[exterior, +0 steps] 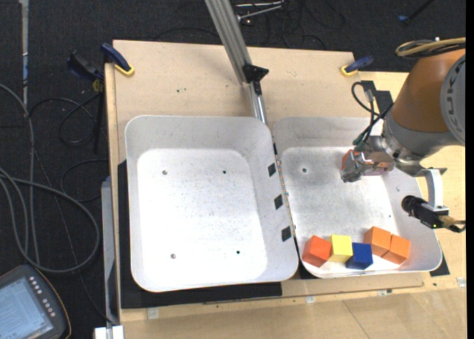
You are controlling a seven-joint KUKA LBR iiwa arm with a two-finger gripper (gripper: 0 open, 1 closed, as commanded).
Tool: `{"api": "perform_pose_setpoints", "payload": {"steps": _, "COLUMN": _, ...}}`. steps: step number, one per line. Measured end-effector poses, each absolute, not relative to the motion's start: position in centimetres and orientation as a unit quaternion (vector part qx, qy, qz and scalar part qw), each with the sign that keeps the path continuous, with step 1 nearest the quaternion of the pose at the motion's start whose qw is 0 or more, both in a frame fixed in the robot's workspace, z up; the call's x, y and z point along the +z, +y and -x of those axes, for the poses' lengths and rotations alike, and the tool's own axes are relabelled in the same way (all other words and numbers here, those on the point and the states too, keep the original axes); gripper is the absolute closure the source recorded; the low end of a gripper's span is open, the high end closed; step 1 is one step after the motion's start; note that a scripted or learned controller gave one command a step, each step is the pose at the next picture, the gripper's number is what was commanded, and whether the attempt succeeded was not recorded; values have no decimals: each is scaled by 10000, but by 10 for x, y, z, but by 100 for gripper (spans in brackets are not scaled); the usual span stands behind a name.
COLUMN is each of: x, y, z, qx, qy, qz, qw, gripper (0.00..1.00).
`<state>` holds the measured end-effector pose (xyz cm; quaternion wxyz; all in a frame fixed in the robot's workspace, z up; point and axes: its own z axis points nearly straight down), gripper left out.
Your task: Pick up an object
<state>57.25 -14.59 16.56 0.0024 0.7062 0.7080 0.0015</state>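
Currently I'd lower the gripper (354,166), finger state I cannot tell, toward the yellow cube (341,246) at lower right of the right bin (311,182), centring before closing.

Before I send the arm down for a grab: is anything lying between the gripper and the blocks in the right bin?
Nothing visible does. The gripper sits over bare floor in the upper part of the right bin, and the blocks are bunched along its near edge, with only open white floor between them.

Five blocks (358,248) lie along the right bin's (311,163) near edge.
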Motion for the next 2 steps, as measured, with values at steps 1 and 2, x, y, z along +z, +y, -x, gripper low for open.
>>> {"api": "perform_pose_setpoints", "payload": {"steps": 1, "x": 215, "y": -139, "z": -581, "qx": 17, "qy": 7085, "qz": -7057, "qw": 28, "gripper": 100}}
{"api": "perform_pose_setpoints", "payload": {"steps": 2, "x": 238, "y": -139, "z": -582, "qx": 11, "qy": 7083, "qz": -7059, "qw": 21, "gripper": 100}}
